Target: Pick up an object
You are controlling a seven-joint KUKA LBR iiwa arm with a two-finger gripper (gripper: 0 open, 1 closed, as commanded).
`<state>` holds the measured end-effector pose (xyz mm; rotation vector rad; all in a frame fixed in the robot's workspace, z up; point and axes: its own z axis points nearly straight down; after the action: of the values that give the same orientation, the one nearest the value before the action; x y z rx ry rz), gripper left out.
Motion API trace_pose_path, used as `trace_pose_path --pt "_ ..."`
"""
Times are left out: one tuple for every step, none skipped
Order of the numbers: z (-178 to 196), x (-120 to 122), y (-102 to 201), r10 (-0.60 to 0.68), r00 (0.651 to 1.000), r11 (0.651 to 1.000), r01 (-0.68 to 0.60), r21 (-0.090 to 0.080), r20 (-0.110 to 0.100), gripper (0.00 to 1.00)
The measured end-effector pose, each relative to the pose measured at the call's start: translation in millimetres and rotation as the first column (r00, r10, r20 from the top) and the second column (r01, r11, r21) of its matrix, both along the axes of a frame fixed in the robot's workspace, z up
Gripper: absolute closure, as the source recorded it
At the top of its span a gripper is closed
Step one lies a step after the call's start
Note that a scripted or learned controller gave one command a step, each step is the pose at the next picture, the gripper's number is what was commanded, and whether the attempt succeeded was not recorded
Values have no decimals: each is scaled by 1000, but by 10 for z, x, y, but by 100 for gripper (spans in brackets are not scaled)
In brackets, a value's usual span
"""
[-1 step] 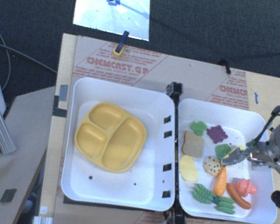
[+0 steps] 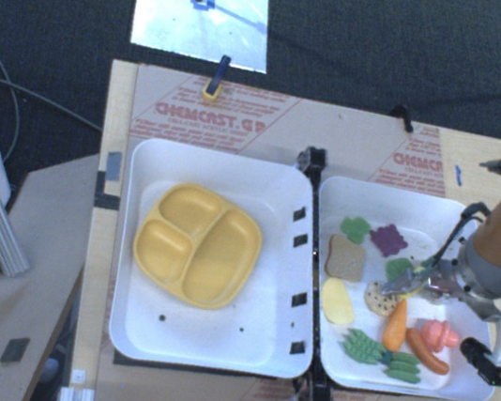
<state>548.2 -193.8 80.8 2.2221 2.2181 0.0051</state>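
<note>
Right bin (image 2: 394, 198), toward its right wall: the tool (image 2: 405, 285), finger state impossible to tell, hangs over the cookie (image 2: 377, 299) beside the carrot (image 2: 395, 327), both probably light, stiff, slippery plastic, best pinched across their narrow width.

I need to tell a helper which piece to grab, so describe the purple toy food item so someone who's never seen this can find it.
Start at the right-hand white bin, the one crowded with toy food. Look along its far side, above the slice of toy bread. The purple piece sits just right of a green leafy piece; it is the bin's one purple item.
</note>
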Motion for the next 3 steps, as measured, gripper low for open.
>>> trace_pose_path --pt "74 -602 -144 -2 1000 1000 2 -4 7 0" --pt "66 240 289 13 1000 1000 -13 -4 8 0" --pt "169 215 267 7 1000 1000 -7 -2 7 100"
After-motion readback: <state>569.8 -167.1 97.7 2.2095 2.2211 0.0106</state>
